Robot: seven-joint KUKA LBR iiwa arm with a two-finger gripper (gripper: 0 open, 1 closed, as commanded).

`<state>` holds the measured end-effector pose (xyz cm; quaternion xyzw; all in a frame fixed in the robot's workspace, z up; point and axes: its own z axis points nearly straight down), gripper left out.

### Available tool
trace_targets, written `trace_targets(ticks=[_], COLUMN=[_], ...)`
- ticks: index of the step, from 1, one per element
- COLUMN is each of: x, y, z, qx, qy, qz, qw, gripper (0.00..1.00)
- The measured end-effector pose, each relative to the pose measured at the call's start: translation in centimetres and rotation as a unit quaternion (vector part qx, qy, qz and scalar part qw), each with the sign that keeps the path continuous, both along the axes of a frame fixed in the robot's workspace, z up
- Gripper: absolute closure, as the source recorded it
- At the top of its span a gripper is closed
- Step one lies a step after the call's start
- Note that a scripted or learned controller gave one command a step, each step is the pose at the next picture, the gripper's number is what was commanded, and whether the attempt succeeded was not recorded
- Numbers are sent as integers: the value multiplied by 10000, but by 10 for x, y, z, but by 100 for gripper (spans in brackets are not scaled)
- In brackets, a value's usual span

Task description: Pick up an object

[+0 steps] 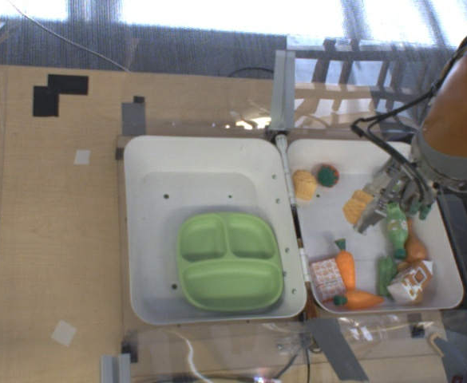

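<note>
- Camera view, nearest edge of the right bin: you are looking at a toy carrot standing over a second carrot lying flat, a small printed packet just left of them, and a white-and-orange carton at the right corner.
- Moving back, a green toy vegetable is lying beside an orange piece, directly under the arm's tool.
- Your gripper is hanging over the middle right of that bin, just beside a yellow ridged piece; whether its fingers are spread or pinched is something you cannot tell, and nothing is visibly sitting between them.
- Farther back, a yellow corn-like toy and a small red-and-green fruit are resting near the bin divider.
- Over in the left bin, a green divided plate is sitting alone.
- Judging the step: you are positioning for a grasp, nothing lifted yet. The next move is calling for a straight descent onto one piece, clear of its close neighbours.
</note>
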<state>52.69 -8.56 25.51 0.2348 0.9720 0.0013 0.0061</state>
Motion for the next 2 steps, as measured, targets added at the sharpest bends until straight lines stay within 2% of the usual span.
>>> trace_targets(ticks=[1,2], x=[62,124], y=[69,114], z=[40,10], qx=[17,7], qy=[-4,30], qz=[14,547], qw=[10000,9985], gripper=[100,100])
